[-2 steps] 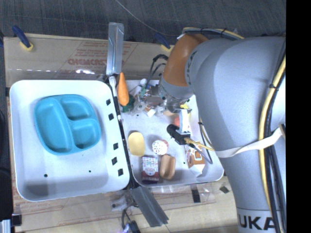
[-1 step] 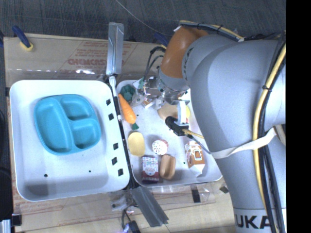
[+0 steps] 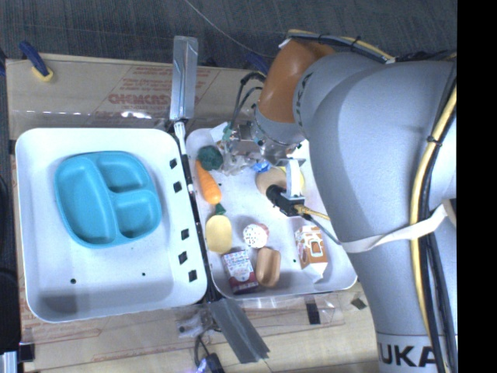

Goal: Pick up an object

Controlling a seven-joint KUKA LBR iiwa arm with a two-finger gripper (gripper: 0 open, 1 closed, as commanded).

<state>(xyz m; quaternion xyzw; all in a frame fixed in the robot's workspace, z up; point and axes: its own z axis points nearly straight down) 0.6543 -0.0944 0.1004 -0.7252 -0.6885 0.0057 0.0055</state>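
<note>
- Bench, brown-topped, seen from above at a slant; two shallow white bins side by side: left bin (image 3: 31, 208) and right bin (image 3: 334, 282).
- Left bin: holds one blue divided plate (image 3: 109, 196).
- Right bin, far end: dark green item (image 3: 208, 156) in the corner by the left wall. A carrot (image 3: 206, 185) lies just on the near side of it, along the same wall. Whether the two touch can't be told.
- Right bin, near end: yellow fruit (image 3: 219, 234), white speckled ball (image 3: 255, 235), brown bun (image 3: 268, 266), red-and-white packet (image 3: 239, 267), orange-and-white carton (image 3: 311, 247).
- Right bin, mid: pale round item (image 3: 272, 179), close under the wrist.
- Arm (image 3: 365, 130): grey w/ orange band, reaching in from the right. Its gripper (image 3: 242, 152) sits low over the far end of the right bin, just beside the dark green item and near the carrot's top.
- Gripper state: how far open can't be told, since wrist hardware and cables mask it. Nothing is seen held.
- Step (judged): approach to a target, pre-grasp. All items lie in the bin, so no lift is made yet. Likeliest targets are the dark green item or the carrot.
- Next move (judged): centre over one item only, keep clear of the bin wall and the neighbour, close, then lift straight up.
- Risk (judged): the crowded corner could mean a wall strike or a glancing, empty close.
</note>
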